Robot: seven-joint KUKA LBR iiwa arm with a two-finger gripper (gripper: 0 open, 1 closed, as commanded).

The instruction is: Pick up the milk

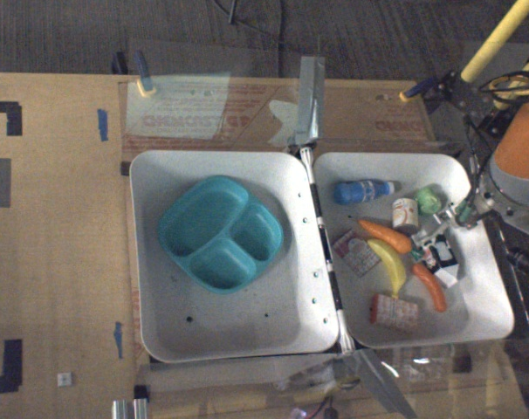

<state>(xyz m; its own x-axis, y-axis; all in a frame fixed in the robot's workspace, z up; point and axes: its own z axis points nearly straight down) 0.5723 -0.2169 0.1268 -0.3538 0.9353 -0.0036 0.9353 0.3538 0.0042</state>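
Observation:
The milk (443,261) looks like a small black-and-white carton lying near the right side of the right bin (483,312). My gripper (435,233) reaches in from the right and hangs just above the carton's upper-left end, partly covering it. Nothing can be seen held in the gripper. The grey wrist and the orange band (518,151) rise to the upper right.
Around the carton lie an orange carrot (384,235), a banana (391,267), a red sausage (429,287), a brown box (395,311), a flat packet (358,253), a white cup (405,212), a green piece (429,200) and a blue bottle (363,190). The left bin (160,321) holds a teal divided plate (219,232).

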